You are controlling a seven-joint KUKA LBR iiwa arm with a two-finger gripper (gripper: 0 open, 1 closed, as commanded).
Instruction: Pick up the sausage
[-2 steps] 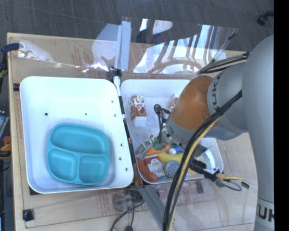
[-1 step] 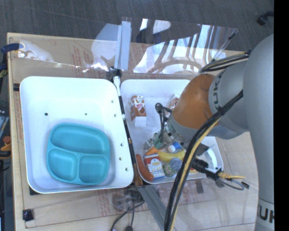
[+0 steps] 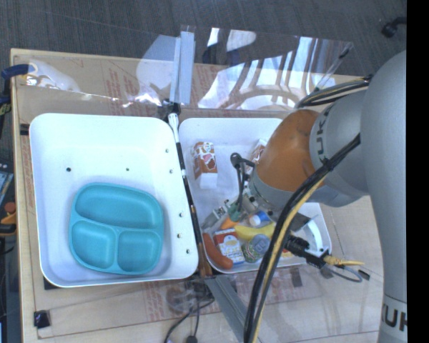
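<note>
The sausage (image 3: 216, 251), reddish-brown and short, lies along the front-left wall of the right bin (image 3: 193, 131), next to a pile of small items. My gripper (image 3: 242, 207) hangs low over that pile, just up and to the right of the sausage, under the orange wrist band (image 3: 292, 156). The bulky arm hides much of the gripper. Nothing can be seen held in it.
A brown-and-white carton (image 3: 204, 159) stands at the right bin's back left. A yellow banana (image 3: 261, 229), a round can (image 3: 256, 247) and a red-and-white packet (image 3: 229, 242) crowd beside the sausage. The left bin (image 3: 93, 138) holds a blue compartment tray (image 3: 116, 227).
</note>
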